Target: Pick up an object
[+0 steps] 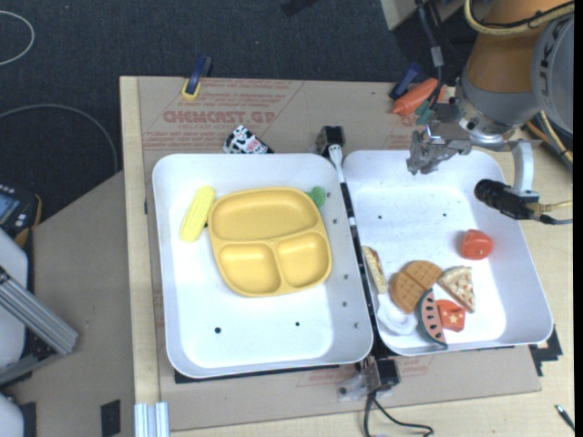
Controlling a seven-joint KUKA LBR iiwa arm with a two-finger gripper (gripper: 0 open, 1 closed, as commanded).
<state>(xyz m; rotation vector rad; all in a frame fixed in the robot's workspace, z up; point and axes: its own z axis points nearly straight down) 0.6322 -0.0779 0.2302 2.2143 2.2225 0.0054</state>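
Red tomato toy (475,243) lies in the right bin (410,208), with a pizza slice (457,288), waffle (414,283) and watermelon wedge (440,319) near it toward that bin's front edge, while the gripper (428,156) hangs over that bin's far rim holding nothing visible, its state indeterminable.

Both bins (182,326) are plain white. Tray (269,239) and corn (196,213) are yellow, with a bit of green (317,196) peeking out behind the tray. Tomato (475,244) is red, waffle (414,283) golden brown, watermelon slice (439,317) red with a dark rind. Arm band (519,39) is orange.
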